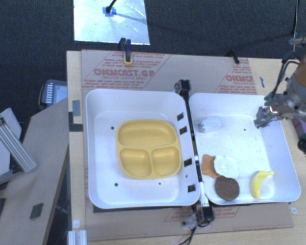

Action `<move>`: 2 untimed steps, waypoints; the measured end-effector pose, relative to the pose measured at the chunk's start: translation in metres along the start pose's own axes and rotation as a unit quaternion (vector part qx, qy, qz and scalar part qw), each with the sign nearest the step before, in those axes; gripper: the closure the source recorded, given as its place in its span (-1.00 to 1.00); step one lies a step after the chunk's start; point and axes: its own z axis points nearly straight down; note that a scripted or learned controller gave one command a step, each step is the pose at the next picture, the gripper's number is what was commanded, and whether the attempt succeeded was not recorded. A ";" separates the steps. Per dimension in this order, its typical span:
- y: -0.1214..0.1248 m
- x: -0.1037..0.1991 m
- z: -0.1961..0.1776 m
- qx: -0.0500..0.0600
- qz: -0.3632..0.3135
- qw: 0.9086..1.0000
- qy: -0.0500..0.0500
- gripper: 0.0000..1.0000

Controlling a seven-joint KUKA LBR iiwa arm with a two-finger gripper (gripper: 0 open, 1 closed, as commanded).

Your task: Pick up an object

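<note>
We note a dark carpeted floor (30,29) surrounding the bench (71,75). A brown board printed with red "CHEMCAST" lettering (125,71) covers the bench top. A reflective silver sheet (111,15) lies on the floor beyond it. A tan side surface (33,177) and an aluminium rail (7,139) stand at the left.

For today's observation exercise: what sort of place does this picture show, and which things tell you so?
Probably a robotics lab test bench: two white bins side by side, toy food such as a banana, and a robot arm reaching in.
</note>
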 end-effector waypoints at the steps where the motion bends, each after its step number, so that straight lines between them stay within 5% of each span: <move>1: 0.018 0.051 0.003 0.002 -0.003 1.000 0.002 1.00; 2: 0.017 0.100 0.015 0.003 -0.002 1.000 0.001 1.00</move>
